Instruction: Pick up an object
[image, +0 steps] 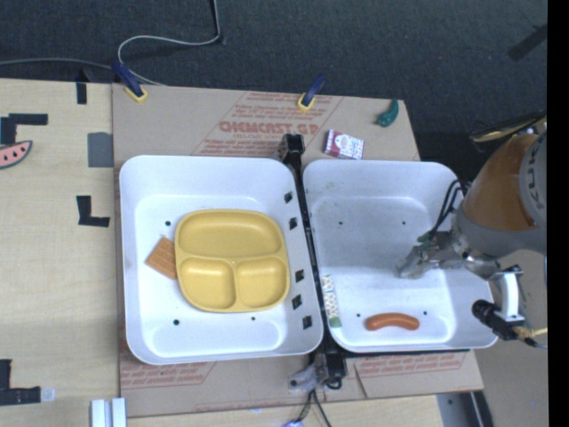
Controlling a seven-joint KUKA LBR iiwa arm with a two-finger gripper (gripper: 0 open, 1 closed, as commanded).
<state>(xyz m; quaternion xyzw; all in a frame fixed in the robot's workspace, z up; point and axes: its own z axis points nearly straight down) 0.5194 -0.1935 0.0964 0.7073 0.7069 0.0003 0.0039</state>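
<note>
Gripper [416, 263] low in bin [373, 185]; fingers blurred.

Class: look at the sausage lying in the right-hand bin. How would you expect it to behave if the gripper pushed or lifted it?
The sausage is long and rounded, so a sideways push would probably roll it across the smooth bin. Its glossy skin suggests it may slip. It looks small and probably light.

Single fixed camera above the bench, tilted downward, moderately distant, both bins left of the gripper [418, 263], arm perhaps partly cropped.
</note>
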